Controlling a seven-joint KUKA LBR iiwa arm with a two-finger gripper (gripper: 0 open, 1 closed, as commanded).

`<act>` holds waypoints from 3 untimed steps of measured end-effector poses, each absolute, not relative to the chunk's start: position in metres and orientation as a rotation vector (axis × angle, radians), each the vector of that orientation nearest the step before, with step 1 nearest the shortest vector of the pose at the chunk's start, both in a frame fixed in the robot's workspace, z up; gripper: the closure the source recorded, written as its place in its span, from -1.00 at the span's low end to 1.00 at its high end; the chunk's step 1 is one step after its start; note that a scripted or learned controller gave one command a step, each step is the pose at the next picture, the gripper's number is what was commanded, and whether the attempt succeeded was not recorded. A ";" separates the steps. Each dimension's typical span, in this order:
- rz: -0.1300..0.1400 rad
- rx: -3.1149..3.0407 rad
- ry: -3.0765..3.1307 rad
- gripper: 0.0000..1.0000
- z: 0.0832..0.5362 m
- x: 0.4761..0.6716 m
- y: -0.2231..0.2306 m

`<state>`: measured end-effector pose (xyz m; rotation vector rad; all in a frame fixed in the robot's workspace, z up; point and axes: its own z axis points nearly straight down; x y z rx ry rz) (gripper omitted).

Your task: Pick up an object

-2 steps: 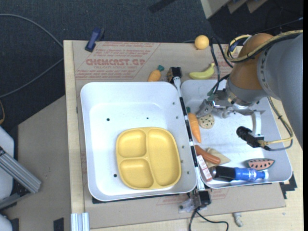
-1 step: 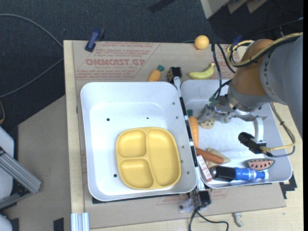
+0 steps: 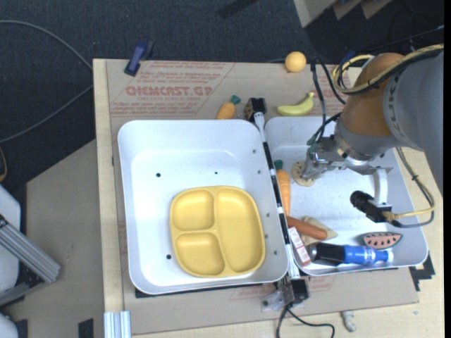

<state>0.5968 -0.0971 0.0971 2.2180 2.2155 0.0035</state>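
Cardboard-topped surface carries two white bins, and over the right bin the pincer hangs beside a small tan biscuit-like piece, its opening impossible to judge from here, so I'd centre squarely above before closing.

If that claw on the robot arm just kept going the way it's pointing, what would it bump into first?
Probably the small tan round thing lying in the right bin. The gripper points down just above it, beside the carrot. Depth is hard to judge from this slanted view.
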 end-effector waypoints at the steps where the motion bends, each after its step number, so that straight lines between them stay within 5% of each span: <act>1: 0.003 2.219 2.216 -1.00 0.097 0.597 -0.097; 2: 0.001 2.219 2.222 -1.00 0.084 0.625 -0.103; 3: 0.012 2.211 2.217 1.00 0.098 0.629 -0.102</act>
